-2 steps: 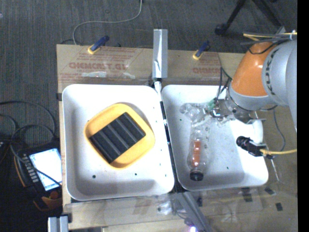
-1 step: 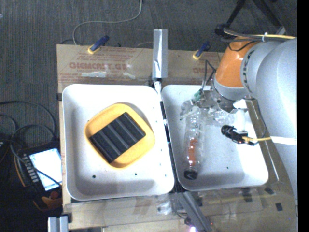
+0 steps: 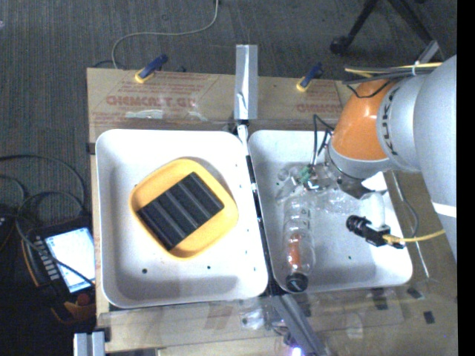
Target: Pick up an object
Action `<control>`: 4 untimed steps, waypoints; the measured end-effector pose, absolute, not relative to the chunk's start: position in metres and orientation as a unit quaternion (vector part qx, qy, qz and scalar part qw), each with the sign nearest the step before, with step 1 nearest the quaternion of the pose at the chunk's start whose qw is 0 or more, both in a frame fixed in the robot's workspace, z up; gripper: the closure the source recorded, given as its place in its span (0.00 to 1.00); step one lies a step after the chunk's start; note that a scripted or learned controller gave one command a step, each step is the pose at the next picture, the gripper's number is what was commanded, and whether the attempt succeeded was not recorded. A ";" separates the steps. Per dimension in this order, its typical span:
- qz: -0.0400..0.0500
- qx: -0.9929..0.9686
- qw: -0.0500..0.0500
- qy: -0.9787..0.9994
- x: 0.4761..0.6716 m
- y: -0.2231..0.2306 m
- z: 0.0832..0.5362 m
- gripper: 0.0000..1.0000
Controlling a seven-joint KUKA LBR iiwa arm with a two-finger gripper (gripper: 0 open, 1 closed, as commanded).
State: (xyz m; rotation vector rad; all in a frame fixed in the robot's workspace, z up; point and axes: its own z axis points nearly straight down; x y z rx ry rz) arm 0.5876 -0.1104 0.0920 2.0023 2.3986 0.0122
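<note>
Two white bins sit side by side on the bench. At nine o'clock, the left bin (image 3: pixel 111 199) holds a yellow tray (image 3: pixel 185 207). At three o'clock, the right bin (image 3: pixel 393 269) holds a clear plastic bottle (image 3: pixel 298 232), with the gripper (image 3: pixel 315 176) just above it.

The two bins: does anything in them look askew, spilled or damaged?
Nothing looks spilled or broken. The clear bottle lies on its side in the right bin, cap toward the front wall. The yellow tray sits turned at an angle in the left bin.
</note>
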 end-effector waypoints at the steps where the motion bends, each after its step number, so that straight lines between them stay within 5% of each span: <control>1: 0.009 0.640 0.013 0.768 0.592 -0.109 0.107 1.00; 2: -0.001 0.565 -0.001 0.825 0.660 -0.077 0.183 1.00; 3: -0.005 0.539 -0.006 0.842 0.665 -0.088 0.181 1.00; 4: 0.000 0.590 -0.001 0.808 0.589 -0.080 0.183 1.00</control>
